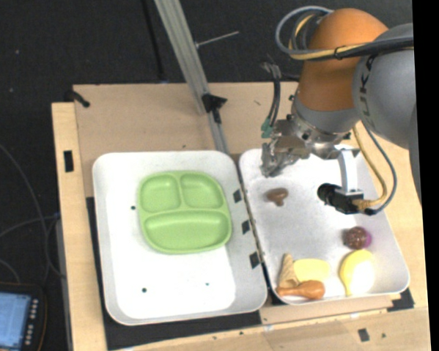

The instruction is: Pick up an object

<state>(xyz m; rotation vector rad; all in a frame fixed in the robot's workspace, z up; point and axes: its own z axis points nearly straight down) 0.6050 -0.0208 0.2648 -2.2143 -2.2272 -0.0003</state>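
The gripper hangs over the far left corner of the right bin, and whether its jaws are released or clenched cannot be told from this angle. Just below the jaws, toward the camera, lies the small brown object, nothing between them. It looks the nearest candidate: a short move toward the camera and down. The purple fruit sits well off to the right.

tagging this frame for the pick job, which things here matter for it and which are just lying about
For the job:
tool
small brown object just below the tool
right bin

Lying about:
green divided plate in the left bin
dark red ball
yellow lemon-like piece
orange carrot-like piece
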